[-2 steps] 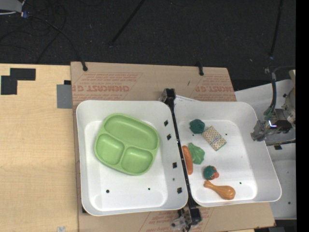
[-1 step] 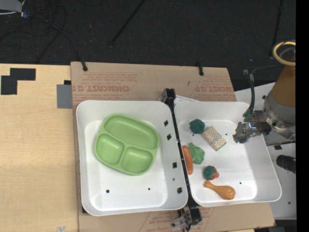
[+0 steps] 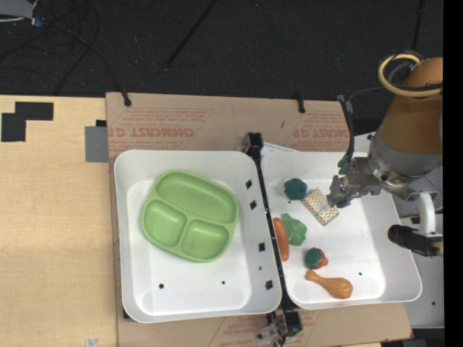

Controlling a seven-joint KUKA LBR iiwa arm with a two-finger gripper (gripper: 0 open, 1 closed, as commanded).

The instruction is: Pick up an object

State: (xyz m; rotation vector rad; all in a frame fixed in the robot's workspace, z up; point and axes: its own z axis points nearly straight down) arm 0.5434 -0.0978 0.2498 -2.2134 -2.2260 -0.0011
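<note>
Two bins sit side by side on the surface point(image 3: 51, 215). The left bin point(image 3: 137, 295) holds a divided plate point(image 3: 189, 215), lying toward its rear left. In the right bin point(image 3: 376, 288), a ball point(image 3: 294, 188) lies at the rear, a checked block point(image 3: 320, 206) just right of it. The end effector point(image 3: 340, 197) hangs beside the block's right edge. Nearer the front lie a leafy piece point(image 3: 294, 228) and a carrot point(image 3: 281, 238) by the divider, then a broccoli point(image 3: 315, 258), and a drumstick point(image 3: 330, 283) frontmost.
</note>
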